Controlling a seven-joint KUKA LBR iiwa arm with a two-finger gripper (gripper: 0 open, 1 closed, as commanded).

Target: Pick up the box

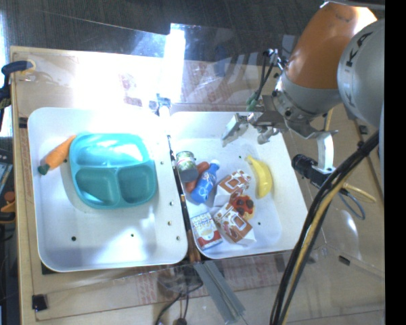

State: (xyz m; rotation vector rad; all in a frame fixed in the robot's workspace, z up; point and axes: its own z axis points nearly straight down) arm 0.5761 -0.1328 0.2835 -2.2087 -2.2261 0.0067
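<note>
Camera view showed the bench bearing two white bins; the arm reached over the right bin. In the left bin sat a teal tray with a carrot beside it. The claw hung above the right bin's far end, fingers apart, holding nothing. Nearer the camera lay a banana, a blue bottle, snack packets, and the box at the near edge, well apart from the claw. Its print was unreadable.

The grey arm reaches in from the right, orange band above the wrist, gripper pointing down-left, fingers apart with nothing between them.
</note>
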